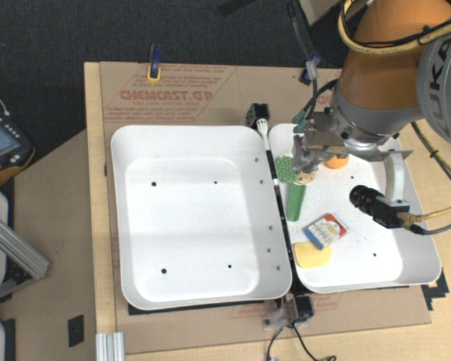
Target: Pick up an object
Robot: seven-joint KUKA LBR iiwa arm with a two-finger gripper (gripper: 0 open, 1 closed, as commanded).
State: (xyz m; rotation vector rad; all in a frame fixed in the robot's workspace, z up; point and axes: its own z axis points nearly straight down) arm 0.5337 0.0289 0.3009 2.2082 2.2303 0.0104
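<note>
My gripper point(307, 173) hangs over the left part of the right bin point(391, 265), right above the top end of a green brush-like object point(292, 194) that lies along the bin's left wall. An orange ball point(336, 159) peeks out just right of the gripper, partly hidden by the wrist. A small red, white and blue packet point(328, 229) lies lower in the bin, with a yellow lump point(313, 256) below it. From this angle I see nothing clearly held between the fingers.
The left bin point(188, 209) sits beside the right one on a cardboard sheet point(173, 89). A black cylinder point(374, 204) on the arm's cable hangs over the right bin's middle. A black clip point(257, 115) sits at the bins' top junction.
</note>
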